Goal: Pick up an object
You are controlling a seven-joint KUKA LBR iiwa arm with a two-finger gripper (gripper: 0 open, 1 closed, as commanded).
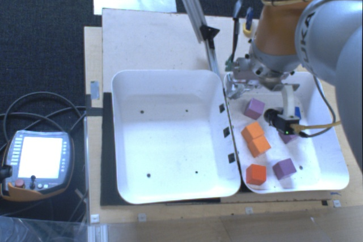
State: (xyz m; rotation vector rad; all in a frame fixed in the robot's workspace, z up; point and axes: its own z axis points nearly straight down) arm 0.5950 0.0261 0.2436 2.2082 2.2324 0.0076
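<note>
We see the gripper (241,83) low over the right bin's (332,178) far left corner, its opening hidden from us, nothing visibly held; a purple cube (254,108) lies just beside it, so we should centre over that before closing.

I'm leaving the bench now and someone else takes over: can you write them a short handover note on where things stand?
Gripper: low over the upper left corner of the right bin; finger state unreadable, nothing seen in its grasp.
Objects, all in the right bin: purple block nearest the gripper, orange double block at the middle, red-orange cube and a second purple block near the front edge. Another purple piece sits partly hidden behind the black fitting on the arm.
Left bin: white, next to it.
Done: no pick visible.
Left: grasp and lift one object.
</note>
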